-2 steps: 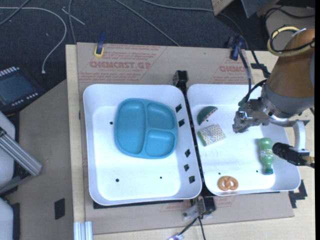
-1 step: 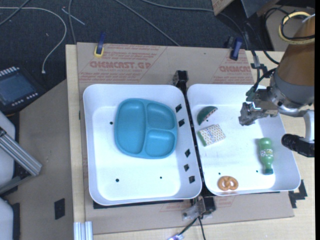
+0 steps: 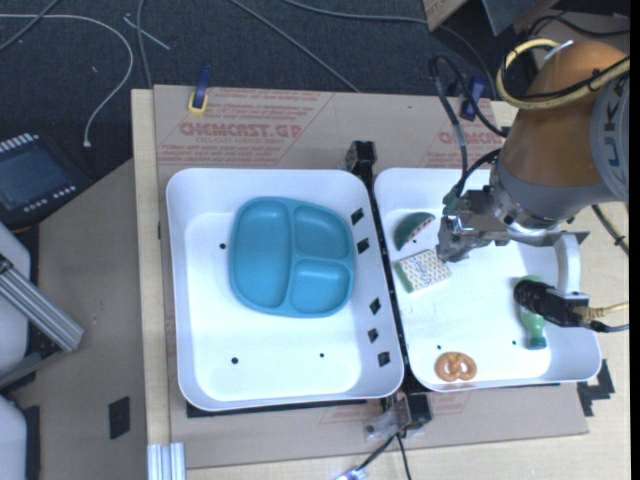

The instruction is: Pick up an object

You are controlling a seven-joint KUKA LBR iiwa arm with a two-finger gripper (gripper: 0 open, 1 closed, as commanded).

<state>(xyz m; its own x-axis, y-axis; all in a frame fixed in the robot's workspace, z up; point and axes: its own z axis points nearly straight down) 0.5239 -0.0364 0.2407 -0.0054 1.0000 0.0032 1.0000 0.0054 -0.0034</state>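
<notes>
The speckled green-and-white packet (image 3: pixel 422 269) lies flat in the right bin (image 3: pixel 485 308), close to its left wall; the tool (image 3: pixel 452 240) hangs over the packet's far right corner, and whether it is apart or together I cannot tell; a dark green lump (image 3: pixel 411 230) sits just beyond the packet, left of the tool; a pretzel (image 3: pixel 456 367) rests by the near wall; a small green piece (image 3: pixel 536 332) lies toward the right wall; the left bin (image 3: pixel 200 298) holds a blue divided plate (image 3: pixel 292 256); both bins stand side by side on the bench (image 3: pixel 90 298).
</notes>
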